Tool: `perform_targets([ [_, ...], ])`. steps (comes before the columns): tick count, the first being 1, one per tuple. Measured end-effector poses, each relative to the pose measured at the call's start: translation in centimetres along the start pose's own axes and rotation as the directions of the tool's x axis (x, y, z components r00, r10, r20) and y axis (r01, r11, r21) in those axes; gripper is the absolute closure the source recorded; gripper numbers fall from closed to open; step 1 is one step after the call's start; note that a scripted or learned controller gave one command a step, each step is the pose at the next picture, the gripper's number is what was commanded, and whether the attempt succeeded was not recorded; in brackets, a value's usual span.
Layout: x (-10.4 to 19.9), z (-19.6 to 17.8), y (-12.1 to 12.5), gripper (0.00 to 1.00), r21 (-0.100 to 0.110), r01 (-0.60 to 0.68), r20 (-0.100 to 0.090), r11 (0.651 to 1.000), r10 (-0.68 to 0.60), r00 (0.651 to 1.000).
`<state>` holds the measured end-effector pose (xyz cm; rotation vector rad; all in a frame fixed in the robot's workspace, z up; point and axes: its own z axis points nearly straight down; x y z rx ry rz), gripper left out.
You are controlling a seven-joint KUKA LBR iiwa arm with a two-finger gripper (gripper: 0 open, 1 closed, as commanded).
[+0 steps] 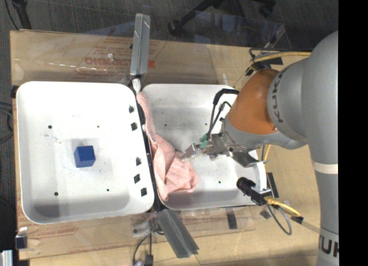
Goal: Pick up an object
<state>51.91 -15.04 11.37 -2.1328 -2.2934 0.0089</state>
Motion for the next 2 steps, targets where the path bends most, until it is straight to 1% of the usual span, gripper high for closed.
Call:
perform_targets([
  [1, 0.0, -0.6, 0.1, 1.0, 0.006, 0.006, -0.001, 1.0, -0.006, 1.0],
  [2, -2.0, -9.5, 4.4, 1.0, -0.005, 0.089, 0.002, 0.996, -0.089, 0.996],
])
